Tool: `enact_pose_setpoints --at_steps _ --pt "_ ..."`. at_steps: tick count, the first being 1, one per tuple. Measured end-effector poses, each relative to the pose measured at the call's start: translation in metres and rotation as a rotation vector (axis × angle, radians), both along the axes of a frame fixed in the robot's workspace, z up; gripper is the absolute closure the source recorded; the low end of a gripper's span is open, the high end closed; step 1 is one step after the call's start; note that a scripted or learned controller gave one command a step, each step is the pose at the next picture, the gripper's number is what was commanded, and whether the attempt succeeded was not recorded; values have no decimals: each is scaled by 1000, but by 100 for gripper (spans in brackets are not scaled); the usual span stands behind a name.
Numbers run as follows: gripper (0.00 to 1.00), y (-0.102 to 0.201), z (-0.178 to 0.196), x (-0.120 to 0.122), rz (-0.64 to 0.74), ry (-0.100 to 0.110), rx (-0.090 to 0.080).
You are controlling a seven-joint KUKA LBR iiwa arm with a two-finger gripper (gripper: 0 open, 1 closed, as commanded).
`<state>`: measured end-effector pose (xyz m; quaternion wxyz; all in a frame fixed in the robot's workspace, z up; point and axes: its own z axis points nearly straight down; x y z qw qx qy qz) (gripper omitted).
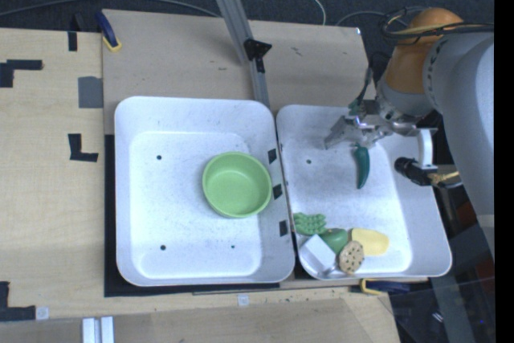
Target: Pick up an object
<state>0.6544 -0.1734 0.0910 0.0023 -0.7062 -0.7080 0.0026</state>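
One dark green pepper-shaped object [363,165] hangs clamped between the end effector [361,142] fingers, above the right bin [418,253]. Small toys [341,243] lie clustered below it at the bin's near edge; green bowl [236,185] well left.

- green bowl [236,185]: smooth plastic, kinda matt
- both white bins [140,173]: plastic look, speckled and scuffed
- bench [48,197]: pale wood-grain board, matt
- slanted pole [229,0]: dull grey metal
- arm [462,84]: smooth grey shell, slight sheen
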Motion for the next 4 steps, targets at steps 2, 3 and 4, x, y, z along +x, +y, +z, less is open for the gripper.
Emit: enact_pose_setpoints --at_steps 2,3,4 --pt "100 11 67 6 0 -11 0" --pt "100 14 113 14 0 -12 0" --pt "100 14 127 15 -1 -8 1"
